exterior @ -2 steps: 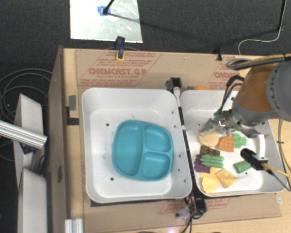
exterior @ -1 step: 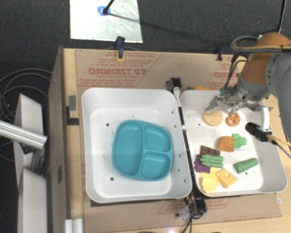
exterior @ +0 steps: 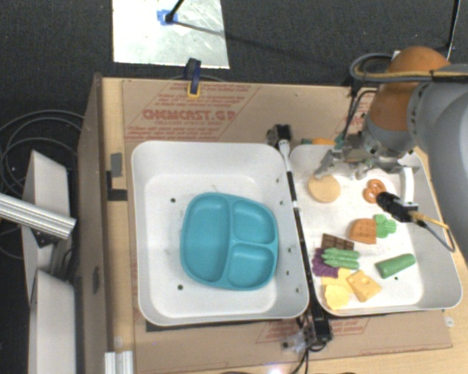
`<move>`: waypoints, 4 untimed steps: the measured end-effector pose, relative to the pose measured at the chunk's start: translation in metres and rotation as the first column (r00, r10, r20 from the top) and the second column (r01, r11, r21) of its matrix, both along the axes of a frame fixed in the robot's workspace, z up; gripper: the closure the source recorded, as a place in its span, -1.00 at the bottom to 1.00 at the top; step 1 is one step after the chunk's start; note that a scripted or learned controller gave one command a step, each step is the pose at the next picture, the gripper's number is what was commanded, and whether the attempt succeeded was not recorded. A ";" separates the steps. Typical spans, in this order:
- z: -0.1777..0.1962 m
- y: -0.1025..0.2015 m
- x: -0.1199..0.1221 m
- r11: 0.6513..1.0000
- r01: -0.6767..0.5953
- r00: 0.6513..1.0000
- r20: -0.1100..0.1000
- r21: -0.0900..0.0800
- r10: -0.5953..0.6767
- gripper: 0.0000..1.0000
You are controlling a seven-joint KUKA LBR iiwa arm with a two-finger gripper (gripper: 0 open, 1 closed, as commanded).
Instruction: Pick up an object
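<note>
gripper (exterior: pixel 351 156): low over far end of right bin (exterior: pixel 441 287), finger state impossible to tell
round tan piece (exterior: pixel 324 188): in right bin, just beside gripper
blue plate (exterior: pixel 228 240): in left bin (exterior: pixel 152 209)

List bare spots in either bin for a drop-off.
Left bin: bare white strips around the blue divided plate, widest along its far wall. Right bin: near half crowded with toy food; a small bare patch sits between the tan disc and that pile.
</note>
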State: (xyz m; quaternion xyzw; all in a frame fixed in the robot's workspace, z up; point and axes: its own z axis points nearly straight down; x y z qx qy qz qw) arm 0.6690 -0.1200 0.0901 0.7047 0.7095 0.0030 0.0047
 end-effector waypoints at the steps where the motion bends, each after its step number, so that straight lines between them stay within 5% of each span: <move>1: 0.000 0.039 0.002 1.000 0.000 1.000 -0.002 0.001 0.000 -1.00; 2: -0.001 -0.009 -0.014 1.000 0.008 1.000 0.000 0.002 -0.008 -1.00; 3: 0.000 0.018 -0.038 1.000 0.004 1.000 0.002 0.001 -0.004 -1.00; 4: -0.005 0.011 -0.043 1.000 0.005 1.000 -0.009 0.002 -0.005 -1.00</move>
